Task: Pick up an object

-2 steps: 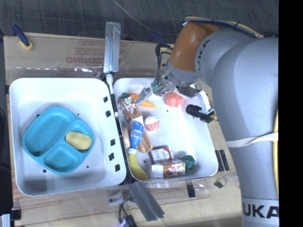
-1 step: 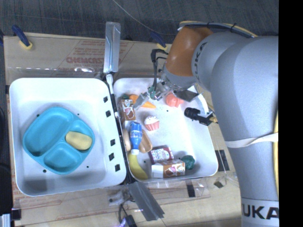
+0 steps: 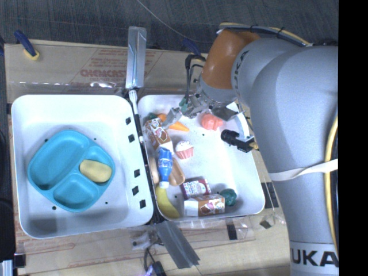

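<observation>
Gripper (image 3: 185,107) at the far end of the right bin, beside the carrot

The grey arm (image 3: 287,114) reaches in from the right, and its orange band (image 3: 221,59) sits over the far rim of the right bin (image 3: 253,180). The gripper hangs at that bin's far-left corner. Whether it is released or clenched cannot be told from this slant, and nothing can be seen caught in it.

The orange carrot (image 3: 177,126) lies just below the gripper's tip in the view, very close to it, though contact cannot be made out. A pink lumpy toy (image 3: 211,121) lies to the carrot's right, near the wrist.

A crinkled snack packet (image 3: 156,132) lies along the bin's left wall. Nearer the camera, a blue and white bottle (image 3: 165,161) lies lengthwise. A pink and white cupcake (image 3: 184,149) stands just right of the bottle, apart from the carrot. A yellow banana (image 3: 165,204) curves into the near-left corner. Beside it lie a dark red box (image 3: 195,187) and a brown carton (image 3: 206,205), one behind the other. A teal ball (image 3: 229,196) rests just beside the carton's right end.

The left bin (image 3: 23,114) holds a blue divided plate (image 3: 52,165). A yellow, potato-like lump (image 3: 95,170) sits in the plate's right-hand compartment, well apart from the gripper.
</observation>
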You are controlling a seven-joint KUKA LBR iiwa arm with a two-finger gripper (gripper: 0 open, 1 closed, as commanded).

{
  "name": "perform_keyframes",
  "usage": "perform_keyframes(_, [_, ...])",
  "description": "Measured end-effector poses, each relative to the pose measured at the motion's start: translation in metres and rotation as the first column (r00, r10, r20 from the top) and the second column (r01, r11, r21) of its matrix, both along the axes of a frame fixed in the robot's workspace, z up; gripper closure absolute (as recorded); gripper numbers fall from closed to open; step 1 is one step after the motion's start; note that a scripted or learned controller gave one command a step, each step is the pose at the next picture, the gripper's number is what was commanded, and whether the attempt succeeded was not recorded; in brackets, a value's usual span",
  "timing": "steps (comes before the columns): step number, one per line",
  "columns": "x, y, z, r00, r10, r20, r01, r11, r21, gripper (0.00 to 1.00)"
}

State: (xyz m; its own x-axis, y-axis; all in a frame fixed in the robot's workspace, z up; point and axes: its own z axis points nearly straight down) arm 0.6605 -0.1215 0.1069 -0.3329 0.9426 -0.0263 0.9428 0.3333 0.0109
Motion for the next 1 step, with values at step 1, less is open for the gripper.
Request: perform_keyframes(1, [0.0015, 0.0058, 0.0096, 1.0, 0.008, 0.002, -0.008, 1.0, 0.007, 1.0])
